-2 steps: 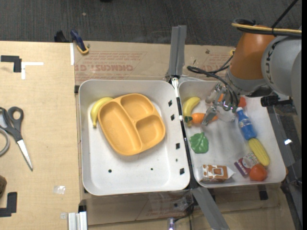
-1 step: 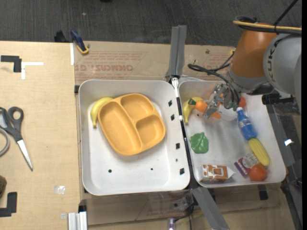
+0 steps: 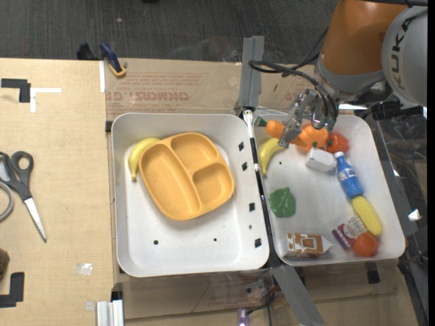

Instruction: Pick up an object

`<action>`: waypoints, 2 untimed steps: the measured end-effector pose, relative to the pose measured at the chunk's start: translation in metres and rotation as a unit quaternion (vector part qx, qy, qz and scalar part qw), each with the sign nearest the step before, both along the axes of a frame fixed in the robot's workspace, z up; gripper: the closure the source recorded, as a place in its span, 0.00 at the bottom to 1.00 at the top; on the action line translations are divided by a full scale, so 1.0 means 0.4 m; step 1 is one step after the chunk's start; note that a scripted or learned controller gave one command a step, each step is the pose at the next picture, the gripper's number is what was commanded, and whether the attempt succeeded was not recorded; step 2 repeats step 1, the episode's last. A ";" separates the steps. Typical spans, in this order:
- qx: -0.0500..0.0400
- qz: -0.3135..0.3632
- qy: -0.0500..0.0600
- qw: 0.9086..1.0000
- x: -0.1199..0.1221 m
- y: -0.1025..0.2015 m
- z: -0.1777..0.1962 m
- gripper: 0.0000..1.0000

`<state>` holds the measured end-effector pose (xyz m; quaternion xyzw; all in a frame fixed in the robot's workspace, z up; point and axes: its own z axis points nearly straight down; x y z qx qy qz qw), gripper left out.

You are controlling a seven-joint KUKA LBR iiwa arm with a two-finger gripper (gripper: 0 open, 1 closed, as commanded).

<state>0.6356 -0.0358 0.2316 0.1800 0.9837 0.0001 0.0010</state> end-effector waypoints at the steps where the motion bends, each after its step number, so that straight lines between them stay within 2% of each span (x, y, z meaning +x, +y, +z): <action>1: 0.000 -0.039 0.003 0.999 -0.200 0.112 -0.080 1.00; 2: 0.000 -0.039 0.003 0.999 -0.200 0.112 -0.080 1.00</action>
